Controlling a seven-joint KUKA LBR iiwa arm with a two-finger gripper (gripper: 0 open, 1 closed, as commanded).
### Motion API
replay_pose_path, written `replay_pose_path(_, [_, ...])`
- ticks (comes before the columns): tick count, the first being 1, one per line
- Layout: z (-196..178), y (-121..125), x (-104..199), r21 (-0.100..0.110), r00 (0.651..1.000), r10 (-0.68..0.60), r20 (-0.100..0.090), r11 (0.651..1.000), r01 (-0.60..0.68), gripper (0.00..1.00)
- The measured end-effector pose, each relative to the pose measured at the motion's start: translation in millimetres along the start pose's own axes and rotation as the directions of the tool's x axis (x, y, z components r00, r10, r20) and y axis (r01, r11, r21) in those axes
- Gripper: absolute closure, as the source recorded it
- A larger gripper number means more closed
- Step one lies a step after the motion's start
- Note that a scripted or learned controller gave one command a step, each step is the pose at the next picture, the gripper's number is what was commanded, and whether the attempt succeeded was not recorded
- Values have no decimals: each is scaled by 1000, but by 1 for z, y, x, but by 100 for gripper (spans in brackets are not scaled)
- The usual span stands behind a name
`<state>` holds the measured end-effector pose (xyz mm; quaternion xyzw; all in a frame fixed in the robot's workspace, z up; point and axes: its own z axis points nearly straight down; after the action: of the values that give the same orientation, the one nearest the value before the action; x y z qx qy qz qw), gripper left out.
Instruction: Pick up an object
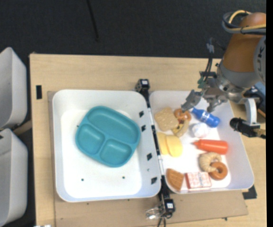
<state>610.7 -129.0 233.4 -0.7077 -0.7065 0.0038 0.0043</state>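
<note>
My gripper [201, 103] hangs over the back of the right bin [243, 167], its two fingers spread open with nothing between them. Just below it lies a blue bottle [206, 117] with a white cap. Left of that sit a small pretzel [181, 115] and a tan cookie [165, 118]. Further forward are a yellow block [173, 145], an orange carrot [212, 146], a swirled pastry with a doughnut [213, 165], a waffle piece [175, 178] and a red and white packet [198, 179].
The left bin [63, 174] holds a teal divided plate [108, 135]. A divider with black clips [151, 141] runs between the bins. A black fixture [244, 126] sticks out at the right bin's right edge. White chairs stand at the far left.
</note>
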Motion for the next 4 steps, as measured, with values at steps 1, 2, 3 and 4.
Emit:
replay_pose_path(1, [-6, 2, 0, -10, 1000, -2, 2, 1000, 2, 0])
replay_pose_path(2, [42, 2, 7, -8, 1000, -2, 2, 1000, 2, 0])
replay_pose_path(3, [98, 12, 4, -7, 1000, -1, 2, 1000, 1, 0])
replay_pose_path(4, [132, 14, 3, -13, 1000, 3, 1, 1000, -3, 0])
